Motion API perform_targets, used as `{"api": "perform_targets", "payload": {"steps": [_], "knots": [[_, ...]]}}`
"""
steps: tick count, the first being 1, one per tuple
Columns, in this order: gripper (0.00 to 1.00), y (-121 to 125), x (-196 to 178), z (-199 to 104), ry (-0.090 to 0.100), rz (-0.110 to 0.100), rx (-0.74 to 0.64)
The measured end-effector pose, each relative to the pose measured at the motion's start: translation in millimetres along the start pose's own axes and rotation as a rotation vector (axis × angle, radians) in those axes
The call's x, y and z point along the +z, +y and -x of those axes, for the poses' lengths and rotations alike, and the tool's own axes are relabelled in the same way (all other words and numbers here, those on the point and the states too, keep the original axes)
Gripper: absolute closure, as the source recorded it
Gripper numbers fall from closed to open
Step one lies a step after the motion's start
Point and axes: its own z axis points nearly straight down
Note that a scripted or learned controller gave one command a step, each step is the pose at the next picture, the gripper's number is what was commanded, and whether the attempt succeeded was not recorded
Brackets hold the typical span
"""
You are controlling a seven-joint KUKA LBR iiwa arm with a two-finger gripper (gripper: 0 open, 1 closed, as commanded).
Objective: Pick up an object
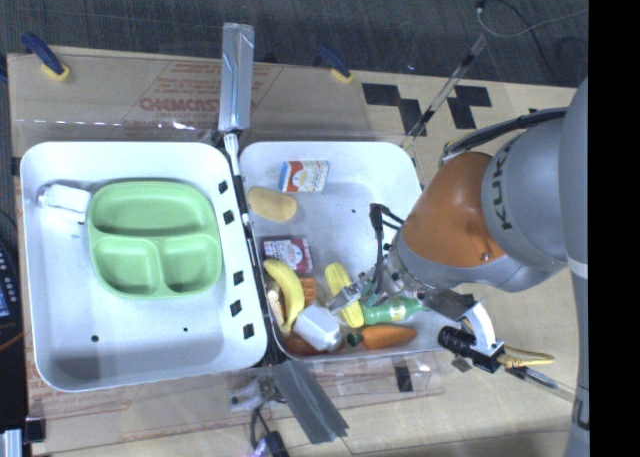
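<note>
The right bin holds a heap of toy food at its near end. A banana, a yellow corn cob, a white cup, a carrot and a green bottle lie close together. My gripper is down in this heap, between the corn cob and the green bottle, under the orange wrist band. The arm hides part of the heap's right side.
Farther back in the right bin lie a red-and-white box, a tan bread roll and a dark red packet. The left bin holds a green divided plate and a white item.
</note>
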Motion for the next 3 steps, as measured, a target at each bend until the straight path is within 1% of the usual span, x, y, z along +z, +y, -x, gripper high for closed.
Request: {"api": "perform_targets", "payload": {"steps": [1, 2, 3], "knots": [[1.00, -4.3, -44.2, 17.2, -0.004, 0.002, -0.417], [1.00, -7.3, -113.6, 52.2, -0.004, 0.002, -0.443], [1.00, 99.5, -83.7, 100.8, -0.002, 0.001, -0.266]]}}
